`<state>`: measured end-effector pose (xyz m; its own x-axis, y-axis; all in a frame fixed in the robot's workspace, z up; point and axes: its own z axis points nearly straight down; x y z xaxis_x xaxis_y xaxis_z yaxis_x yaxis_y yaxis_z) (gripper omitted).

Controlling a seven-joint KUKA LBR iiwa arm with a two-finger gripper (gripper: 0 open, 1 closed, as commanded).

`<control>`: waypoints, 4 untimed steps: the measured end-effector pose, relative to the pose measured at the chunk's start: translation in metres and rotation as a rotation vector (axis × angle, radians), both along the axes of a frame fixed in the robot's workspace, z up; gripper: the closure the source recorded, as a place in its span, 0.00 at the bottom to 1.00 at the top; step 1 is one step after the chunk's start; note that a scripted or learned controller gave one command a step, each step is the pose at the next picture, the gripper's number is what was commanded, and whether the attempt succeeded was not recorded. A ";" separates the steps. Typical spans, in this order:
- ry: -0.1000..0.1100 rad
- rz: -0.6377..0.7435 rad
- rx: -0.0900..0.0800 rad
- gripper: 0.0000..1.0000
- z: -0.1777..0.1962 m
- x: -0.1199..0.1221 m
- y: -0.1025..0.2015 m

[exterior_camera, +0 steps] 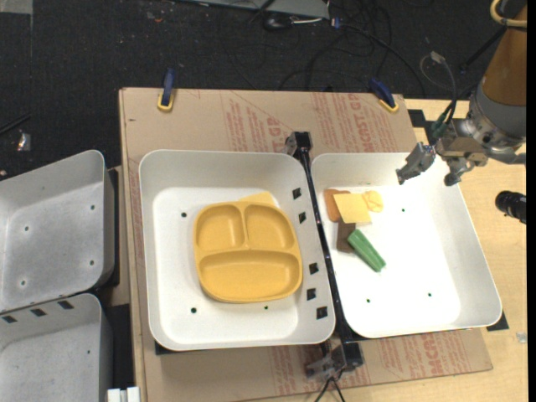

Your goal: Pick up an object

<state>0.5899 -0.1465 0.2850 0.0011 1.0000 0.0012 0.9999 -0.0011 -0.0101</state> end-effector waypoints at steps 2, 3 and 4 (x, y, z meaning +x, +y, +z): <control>-0.006 0.001 -0.001 0.00 -0.038 0.004 0.004; -0.005 0.001 -0.001 0.00 -0.098 0.011 0.007; -0.005 -0.001 -0.001 0.00 -0.150 0.002 0.001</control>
<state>0.5921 -0.1450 0.1351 0.0020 1.0000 0.0005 1.0000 -0.0020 -0.0053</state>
